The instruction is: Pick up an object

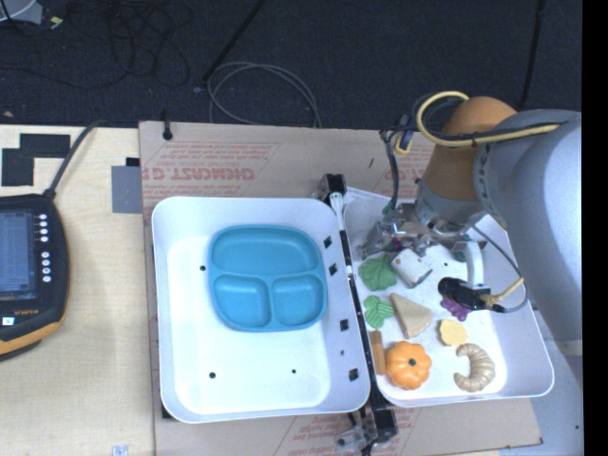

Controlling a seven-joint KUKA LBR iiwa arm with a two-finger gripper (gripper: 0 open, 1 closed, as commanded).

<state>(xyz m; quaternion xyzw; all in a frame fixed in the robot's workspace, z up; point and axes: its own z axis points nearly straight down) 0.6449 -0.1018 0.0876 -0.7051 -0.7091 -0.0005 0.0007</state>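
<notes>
Colours on the bench

The two bins (180, 255) were white, the left one bearing a sky-blue divided plate (266, 278). In the right bin lay two green leaves (378, 274), a tan wedge (410, 313), an orange pumpkin (408, 365), a beige croissant (475, 366), a yellow piece (453, 332) and a dark purple piece (458, 298). The arm (532, 188) was grey with an orange band (475, 117).
</notes>
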